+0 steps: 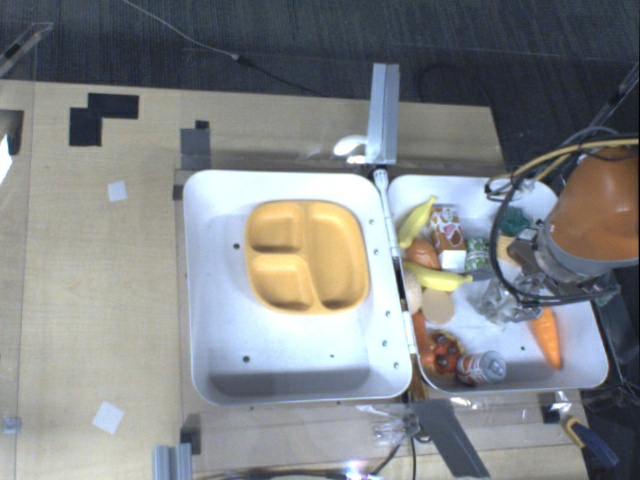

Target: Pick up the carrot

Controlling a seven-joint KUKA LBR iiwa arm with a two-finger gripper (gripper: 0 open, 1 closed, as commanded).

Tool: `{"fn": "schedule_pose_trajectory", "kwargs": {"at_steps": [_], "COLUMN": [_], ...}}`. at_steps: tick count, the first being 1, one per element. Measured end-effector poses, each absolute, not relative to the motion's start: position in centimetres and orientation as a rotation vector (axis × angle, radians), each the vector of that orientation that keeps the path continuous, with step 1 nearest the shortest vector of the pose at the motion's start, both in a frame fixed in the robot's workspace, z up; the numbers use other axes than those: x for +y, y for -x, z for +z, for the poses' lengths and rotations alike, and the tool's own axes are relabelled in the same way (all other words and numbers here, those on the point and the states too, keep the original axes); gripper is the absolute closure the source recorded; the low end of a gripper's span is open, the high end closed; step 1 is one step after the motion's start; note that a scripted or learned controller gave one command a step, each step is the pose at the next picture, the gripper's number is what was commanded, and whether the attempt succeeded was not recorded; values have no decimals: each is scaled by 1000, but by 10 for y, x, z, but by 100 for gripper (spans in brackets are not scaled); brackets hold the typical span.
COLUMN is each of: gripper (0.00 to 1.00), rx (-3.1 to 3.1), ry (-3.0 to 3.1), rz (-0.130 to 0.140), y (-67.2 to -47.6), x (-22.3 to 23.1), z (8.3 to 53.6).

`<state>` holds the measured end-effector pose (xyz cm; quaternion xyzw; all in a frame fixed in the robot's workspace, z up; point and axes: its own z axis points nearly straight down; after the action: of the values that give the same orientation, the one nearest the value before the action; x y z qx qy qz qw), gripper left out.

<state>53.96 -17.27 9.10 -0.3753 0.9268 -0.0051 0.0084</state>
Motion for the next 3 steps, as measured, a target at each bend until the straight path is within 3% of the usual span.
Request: {"fn": "schedule_pose_trajectory", "kwargs": {"at_steps": [1, 2, 3], "gripper": [100, 100, 100], "rx": [2628, 2291, 2490], "ry": [1698, 2132, 1902], "rz": [-21, -27, -9], "y": [-520, -493, -500], "x": [-207, -189, -189], "z": [91, 91, 124]}}
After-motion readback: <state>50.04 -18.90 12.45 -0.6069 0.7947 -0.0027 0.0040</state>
